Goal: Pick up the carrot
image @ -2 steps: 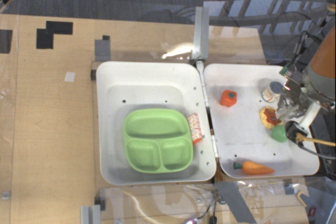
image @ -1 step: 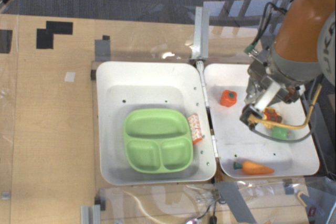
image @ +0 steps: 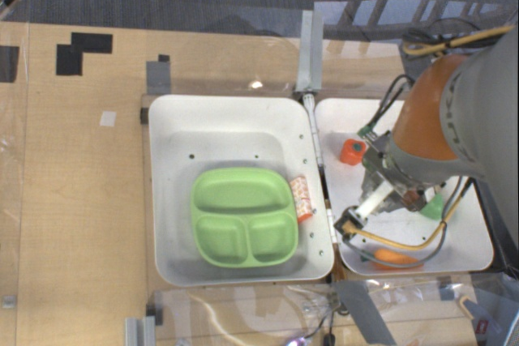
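Bench (image: 73, 198) of pale wood carries two shallow white bins side by side, and the grey arm (image: 482, 109), with its orange band, reaches in from the right of the camera view over the right bin (image: 340, 121). Left bin (image: 170, 134) holds a green divided plate (image: 243, 174), with a small red-and-white packet (image: 301, 197) lying just beside the plate's right rim, against the wall between the bins. Gripper (image: 403, 197) hangs over the middle of the right bin, tilted toward the view's lower left; the wrist body hides its tip, so whether it is open or closed cannot be told, and nothing is seen held in it. Carrot (image: 395, 258), the task's object, lies in the right bin close to the near wall, below the gripper in the view and slightly to its left, apart from it. Its long axis appears to run roughly left to right, along that near wall, though part of it is covered by robot hardware. A green object (image: 432, 207) sits just right of the gripper, and an orange-red block (image: 351, 151) lies up and to its left, both clear of the carrot. The coming move probably calls for a shift toward the near wall, followed by a descent with the grasp set across the carrot's length.
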Motion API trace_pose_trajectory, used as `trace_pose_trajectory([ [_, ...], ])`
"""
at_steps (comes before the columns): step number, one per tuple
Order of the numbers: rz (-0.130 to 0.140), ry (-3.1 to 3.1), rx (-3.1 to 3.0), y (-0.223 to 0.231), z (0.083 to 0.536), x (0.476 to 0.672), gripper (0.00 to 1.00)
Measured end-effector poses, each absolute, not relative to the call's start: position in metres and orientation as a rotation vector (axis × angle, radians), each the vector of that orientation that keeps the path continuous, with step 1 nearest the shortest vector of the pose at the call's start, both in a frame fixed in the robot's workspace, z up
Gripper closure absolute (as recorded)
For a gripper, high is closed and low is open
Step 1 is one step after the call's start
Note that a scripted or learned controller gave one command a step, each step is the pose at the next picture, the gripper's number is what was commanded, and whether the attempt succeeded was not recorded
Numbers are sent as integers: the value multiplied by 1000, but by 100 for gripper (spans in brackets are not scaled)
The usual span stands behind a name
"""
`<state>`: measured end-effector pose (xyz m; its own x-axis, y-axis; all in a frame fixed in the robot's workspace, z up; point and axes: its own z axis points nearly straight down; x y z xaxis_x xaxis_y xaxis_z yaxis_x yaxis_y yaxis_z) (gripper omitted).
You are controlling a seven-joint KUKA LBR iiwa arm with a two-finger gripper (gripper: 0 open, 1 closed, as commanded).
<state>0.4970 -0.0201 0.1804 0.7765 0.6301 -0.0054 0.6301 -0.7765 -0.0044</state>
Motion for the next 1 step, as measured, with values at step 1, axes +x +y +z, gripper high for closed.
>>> trace_pose_trajectory([
  [1,5,-783,-3042,-138,273,491,100],
])
